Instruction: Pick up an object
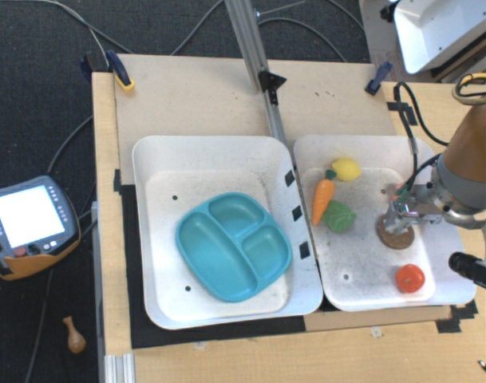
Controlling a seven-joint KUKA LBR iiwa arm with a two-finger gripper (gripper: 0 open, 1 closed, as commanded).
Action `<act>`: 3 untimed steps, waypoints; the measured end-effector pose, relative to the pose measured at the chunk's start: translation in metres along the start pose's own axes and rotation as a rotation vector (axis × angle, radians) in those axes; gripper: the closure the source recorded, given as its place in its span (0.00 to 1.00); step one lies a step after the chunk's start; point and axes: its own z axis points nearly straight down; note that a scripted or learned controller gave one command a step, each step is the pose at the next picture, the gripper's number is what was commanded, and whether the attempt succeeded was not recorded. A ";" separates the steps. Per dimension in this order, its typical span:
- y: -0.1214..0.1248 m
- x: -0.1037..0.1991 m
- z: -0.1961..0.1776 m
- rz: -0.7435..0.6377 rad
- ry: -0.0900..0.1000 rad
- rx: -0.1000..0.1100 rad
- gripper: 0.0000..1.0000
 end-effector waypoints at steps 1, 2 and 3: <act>0.006 0.008 -0.060 -0.002 0.000 -0.003 1.00; 0.007 0.008 -0.075 0.000 0.001 0.002 1.00; 0.007 0.070 -0.072 -0.005 0.005 0.007 1.00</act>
